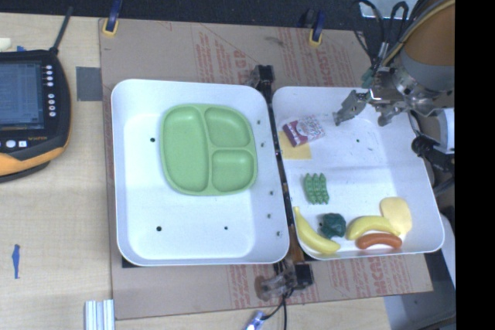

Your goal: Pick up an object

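My gripper (362, 110) hangs over the far part of the right bin (410, 166), its two fingers spread open with nothing between them. To its left lies a clear packet with a purple label (302, 130) on a yellow card. A small green ridged toy (315, 188) rests near the bin's middle left. Along the near edge lie a yellow banana (313, 237), a dark green lump (333, 224), a second banana (370, 226), a red sausage (378, 242) and a pale yellow piece (396, 211).
The left bin (139, 197) holds a green divided plate (209, 148). A tablet with an orange rim (27, 108) sits on the bench at far left. Clamps and a divider bracket (265, 77) stand between the bins.
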### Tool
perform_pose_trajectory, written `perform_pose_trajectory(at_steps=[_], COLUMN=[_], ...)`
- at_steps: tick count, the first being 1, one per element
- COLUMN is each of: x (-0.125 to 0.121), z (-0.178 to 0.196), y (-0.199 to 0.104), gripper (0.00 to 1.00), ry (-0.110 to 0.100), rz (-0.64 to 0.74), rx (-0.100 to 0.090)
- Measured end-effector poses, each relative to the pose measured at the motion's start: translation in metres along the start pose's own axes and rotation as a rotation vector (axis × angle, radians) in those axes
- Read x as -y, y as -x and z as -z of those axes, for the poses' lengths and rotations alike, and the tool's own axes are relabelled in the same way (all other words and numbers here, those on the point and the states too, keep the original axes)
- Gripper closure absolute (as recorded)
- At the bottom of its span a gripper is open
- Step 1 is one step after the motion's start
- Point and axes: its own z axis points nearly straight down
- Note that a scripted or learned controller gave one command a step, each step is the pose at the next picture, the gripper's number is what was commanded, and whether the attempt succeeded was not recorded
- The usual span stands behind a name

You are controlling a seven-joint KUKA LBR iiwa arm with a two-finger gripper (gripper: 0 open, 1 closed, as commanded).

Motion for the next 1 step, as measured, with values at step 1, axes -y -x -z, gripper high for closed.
perform_pose_trajectory(at_steps=[1], x=[0.0343], z=[-0.0193], y=[-0.0446], gripper=[0.00], ry=[-0.002], rz=[0.002], rx=[0.001])
